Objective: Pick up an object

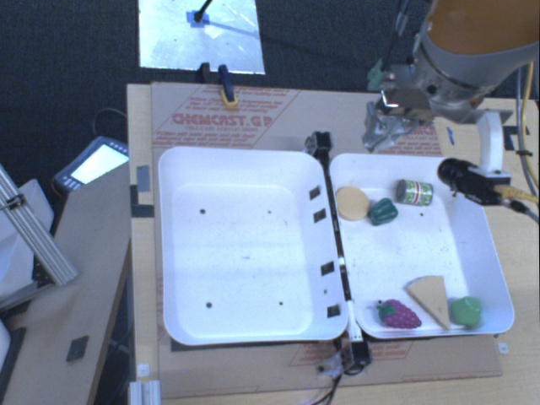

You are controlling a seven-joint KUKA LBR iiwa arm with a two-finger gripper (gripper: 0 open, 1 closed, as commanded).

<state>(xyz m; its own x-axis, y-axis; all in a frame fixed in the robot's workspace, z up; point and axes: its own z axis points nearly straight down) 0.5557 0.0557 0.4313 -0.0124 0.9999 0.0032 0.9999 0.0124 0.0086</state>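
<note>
Two white bins (pixel 245 163) on brown board (pixel 253 112); dark carpet (pixel 67 40); fingers (pixel 380 139) state unclear.

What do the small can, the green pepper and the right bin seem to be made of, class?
Small can: looks like metal, with shiny silver ends and a green printed label, though it could be a plastic toy.
Green pepper: probably moulded plastic, from its uniform glossy green.
Right bin: seemingly smooth white plastic, with thin rounded walls and a light sheen.
</note>
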